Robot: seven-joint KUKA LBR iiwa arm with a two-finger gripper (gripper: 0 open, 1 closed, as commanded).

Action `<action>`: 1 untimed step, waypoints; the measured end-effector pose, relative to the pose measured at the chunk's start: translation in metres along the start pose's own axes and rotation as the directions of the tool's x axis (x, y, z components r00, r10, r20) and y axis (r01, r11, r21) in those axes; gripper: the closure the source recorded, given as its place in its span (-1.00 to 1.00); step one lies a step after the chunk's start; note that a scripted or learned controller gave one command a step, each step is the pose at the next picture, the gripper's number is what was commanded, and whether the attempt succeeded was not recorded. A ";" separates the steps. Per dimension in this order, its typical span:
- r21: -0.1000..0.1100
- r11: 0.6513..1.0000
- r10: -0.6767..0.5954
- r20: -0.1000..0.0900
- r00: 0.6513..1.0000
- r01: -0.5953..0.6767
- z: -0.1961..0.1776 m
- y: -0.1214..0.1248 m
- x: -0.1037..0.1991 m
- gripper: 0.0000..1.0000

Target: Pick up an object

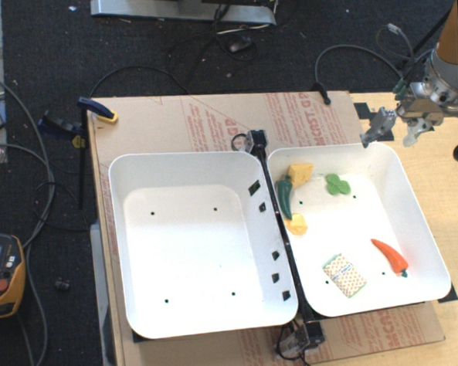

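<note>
Gripper [397, 125], fingers spread and holding nothing, hovers above the right bin's [416, 213] far right corner, near a green toy [337, 184].

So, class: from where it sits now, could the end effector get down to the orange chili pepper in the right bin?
Probably yes. The end effector hovers by the right bin's far corner, and the orange chili pepper lies in the open near the right wall, with nothing on top of it or touching it.
</note>
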State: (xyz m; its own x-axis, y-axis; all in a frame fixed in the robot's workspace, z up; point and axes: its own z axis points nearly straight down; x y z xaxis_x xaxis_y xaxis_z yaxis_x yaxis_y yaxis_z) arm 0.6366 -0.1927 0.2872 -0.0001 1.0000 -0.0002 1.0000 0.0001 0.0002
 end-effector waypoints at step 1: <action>0.006 1.000 -0.007 -0.003 1.000 0.007 0.078 0.009 0.094 -1.00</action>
State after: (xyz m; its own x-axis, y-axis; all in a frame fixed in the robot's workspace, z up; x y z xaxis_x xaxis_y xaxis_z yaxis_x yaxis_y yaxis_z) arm 0.6453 -0.0992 0.2094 -0.0070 1.0000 0.0028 1.0000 0.0070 -0.0058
